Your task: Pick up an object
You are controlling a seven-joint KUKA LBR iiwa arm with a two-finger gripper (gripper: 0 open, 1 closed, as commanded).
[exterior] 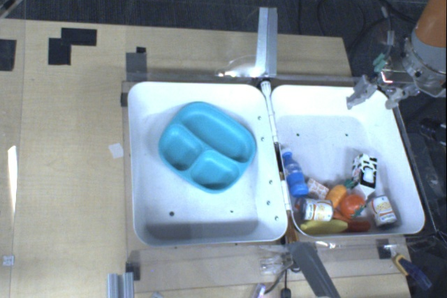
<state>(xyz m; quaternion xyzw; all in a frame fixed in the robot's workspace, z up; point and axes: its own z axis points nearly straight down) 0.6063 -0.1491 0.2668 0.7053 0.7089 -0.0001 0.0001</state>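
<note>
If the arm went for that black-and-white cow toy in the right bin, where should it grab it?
Probably from straight above, pinching across the narrow middle of the cow toy. It sits a little apart from the pile of bottles below it, with bare bin floor on its upper and left sides, so fingers have room there. The end effector is over the bin's upper right rim.

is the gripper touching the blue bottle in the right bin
Apart. The camera view shows the gripper over the right bin's far right corner, with bare white floor between it and the blue bottle beside the divider.

No lettering can be read anywhere; the labels on the small jars [318, 210] are too blurred to make out.
</note>
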